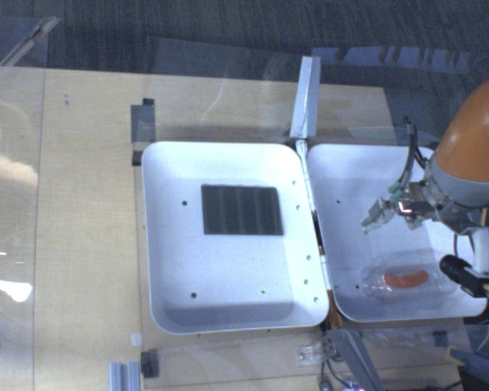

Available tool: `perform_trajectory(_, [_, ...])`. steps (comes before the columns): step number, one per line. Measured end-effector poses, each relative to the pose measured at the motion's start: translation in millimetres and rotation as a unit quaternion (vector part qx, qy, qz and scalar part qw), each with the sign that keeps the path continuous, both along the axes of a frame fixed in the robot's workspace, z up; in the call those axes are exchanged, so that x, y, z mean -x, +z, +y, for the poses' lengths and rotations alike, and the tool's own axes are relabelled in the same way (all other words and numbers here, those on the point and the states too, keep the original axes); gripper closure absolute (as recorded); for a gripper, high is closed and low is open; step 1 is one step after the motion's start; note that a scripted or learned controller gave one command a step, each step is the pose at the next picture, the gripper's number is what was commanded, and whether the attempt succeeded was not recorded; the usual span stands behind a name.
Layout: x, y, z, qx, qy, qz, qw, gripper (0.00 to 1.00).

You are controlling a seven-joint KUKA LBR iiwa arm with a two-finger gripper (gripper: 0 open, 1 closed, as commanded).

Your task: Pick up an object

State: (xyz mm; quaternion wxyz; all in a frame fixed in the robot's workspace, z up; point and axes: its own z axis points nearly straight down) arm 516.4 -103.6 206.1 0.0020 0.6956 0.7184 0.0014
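Two white bins [228,316] are sitting on a wooden bench, the gripper [383,213] is hovering, jaws apparently open and empty, above the right bin, where a clear bottle [399,281] is lying unpicked.

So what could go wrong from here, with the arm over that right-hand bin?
The clear item with an orange piece inside lies close to the right bin's front wall, so the gripper may have little room there. It also looks see-through and rounded, so it could slip or roll away. The gripper hangs apart from it, farther back in the bin, so a descent here would likely miss.
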Motion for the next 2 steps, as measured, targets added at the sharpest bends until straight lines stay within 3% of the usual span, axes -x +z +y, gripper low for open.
perform_trajectory(1, [28,-54,-49,0.0,-0.036,0.0,0.9994,0.0])
perform_trajectory(2, [26,-116,-36,0.0008,0.03,-0.004,0.9996,0.0])
